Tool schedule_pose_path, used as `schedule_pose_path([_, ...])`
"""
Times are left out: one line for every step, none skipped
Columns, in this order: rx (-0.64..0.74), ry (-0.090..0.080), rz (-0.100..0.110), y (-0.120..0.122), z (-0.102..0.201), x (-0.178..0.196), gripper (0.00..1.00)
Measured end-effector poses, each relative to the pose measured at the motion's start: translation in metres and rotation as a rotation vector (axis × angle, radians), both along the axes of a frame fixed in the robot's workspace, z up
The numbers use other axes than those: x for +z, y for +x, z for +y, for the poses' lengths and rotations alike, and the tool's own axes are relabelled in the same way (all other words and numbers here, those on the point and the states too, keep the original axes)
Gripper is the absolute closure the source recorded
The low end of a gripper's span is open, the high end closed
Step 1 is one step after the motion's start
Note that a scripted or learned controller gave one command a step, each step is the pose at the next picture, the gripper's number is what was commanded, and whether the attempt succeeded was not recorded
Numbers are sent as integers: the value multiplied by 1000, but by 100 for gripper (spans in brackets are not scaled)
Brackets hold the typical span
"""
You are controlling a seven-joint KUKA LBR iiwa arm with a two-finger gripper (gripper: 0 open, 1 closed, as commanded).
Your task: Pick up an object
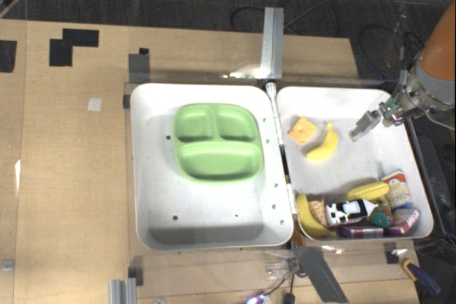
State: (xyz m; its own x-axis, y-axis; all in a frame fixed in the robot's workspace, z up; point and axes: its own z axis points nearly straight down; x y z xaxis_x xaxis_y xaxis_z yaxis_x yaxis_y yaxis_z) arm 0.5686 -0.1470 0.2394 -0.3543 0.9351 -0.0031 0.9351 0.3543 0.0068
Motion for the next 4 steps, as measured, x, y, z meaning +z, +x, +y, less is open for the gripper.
schedule_pose_path([-94, 1, 1, 12, 41, 9, 0])
schedule_pose_path([-274, 1, 1, -7, 1, 63, 0])
schedule_pose_path([-178, 0, 0, 31, 25, 126, 0])
schedule_pose_path([-211, 1, 4, 28, 40, -25, 0])
